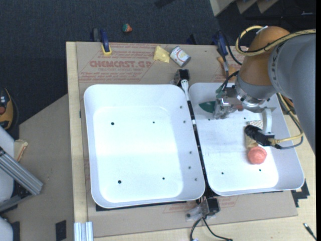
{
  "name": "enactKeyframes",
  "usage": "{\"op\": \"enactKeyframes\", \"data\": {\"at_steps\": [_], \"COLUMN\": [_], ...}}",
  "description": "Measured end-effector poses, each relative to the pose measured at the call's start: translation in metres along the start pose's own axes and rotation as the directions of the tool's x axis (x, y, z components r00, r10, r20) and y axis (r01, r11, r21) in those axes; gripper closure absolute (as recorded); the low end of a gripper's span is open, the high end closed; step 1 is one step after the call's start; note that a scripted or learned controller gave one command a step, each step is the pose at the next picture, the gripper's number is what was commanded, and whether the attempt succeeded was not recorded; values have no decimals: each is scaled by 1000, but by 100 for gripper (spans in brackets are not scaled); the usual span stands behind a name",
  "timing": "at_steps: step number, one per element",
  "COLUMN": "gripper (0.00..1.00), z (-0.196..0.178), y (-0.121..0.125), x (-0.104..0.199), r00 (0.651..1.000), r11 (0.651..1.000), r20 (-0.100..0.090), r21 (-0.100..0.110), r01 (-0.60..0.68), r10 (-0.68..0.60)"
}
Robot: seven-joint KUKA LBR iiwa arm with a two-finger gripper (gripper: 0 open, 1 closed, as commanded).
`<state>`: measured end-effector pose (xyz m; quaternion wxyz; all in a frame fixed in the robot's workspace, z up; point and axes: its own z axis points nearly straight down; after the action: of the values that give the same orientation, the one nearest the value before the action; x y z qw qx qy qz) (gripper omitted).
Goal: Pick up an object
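My gripper (220, 109) is lowered into the far left part of the right bin (281, 177), with the grey arm and its orange band above it. A dark green object (206, 106) lies on the bin floor just left of the gripper, touching it or very close. I cannot tell whether it is gripped. A pink-red ball (257, 155) rests in the right part of the same bin, with a small tan piece (250, 144) beside it. A small checkered patch (256, 122) shows near the arm.
The left bin (93, 149) is beside the right one, across a dark divider. On the board behind the bins lie a yellow piece (161, 54) and a small white box (180, 56). A blue clamp (105, 40) sits at the back left.
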<state>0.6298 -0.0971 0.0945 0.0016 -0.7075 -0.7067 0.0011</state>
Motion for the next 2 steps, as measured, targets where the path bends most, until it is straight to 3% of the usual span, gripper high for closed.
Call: {"op": "enactKeyframes", "data": {"at_steps": [1, 2], "gripper": [100, 100], "z": [11, -95], "y": [-58, -90], "x": [-6, 97], "r00": [1000, 1000], "r11": [1000, 1000], "r20": [-1, -2], "r21": [4, -8], "r01": [-2, 9], "r10": [2, -9]}}
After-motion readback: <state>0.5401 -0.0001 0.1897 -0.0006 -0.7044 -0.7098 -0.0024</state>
